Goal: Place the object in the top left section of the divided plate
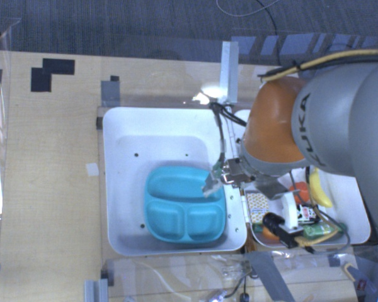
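Occlusion first: the arm (340, 118) covers most of the right bin (351, 201), so you see only that bin's lower and right parts. A yellow item (319, 187), a green packet (318, 230) and a patterned card (258, 205) show there, crowded together and partly cut off by the arm.

The gripper (213, 182) sits over the right rim of the divided plate (170, 187), at the right end of its upper section. Its tip is a small pale blur. You cannot tell whether the jaws are released or clenched, nor whether anything is between them.

Plate: turquoise, rounded corners, one long section across the top, two smaller sections side by side below. It lies flat in the left bin (132, 143), toward that bin's lower right corner, with its right rim close to the bin's right wall.
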`<action>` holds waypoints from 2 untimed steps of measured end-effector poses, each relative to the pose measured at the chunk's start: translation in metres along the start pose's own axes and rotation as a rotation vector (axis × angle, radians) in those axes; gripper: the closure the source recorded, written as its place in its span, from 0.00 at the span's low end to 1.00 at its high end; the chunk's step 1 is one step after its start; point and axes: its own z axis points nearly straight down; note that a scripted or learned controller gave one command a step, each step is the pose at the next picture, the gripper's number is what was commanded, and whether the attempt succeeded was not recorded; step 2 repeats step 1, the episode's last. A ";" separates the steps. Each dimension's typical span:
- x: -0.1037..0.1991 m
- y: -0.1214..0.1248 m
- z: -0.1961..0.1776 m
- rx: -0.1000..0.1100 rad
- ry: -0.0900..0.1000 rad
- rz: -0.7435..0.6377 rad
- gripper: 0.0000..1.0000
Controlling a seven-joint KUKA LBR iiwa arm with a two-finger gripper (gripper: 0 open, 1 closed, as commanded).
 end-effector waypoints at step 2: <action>-0.001 0.002 -0.011 -0.005 0.000 0.001 1.00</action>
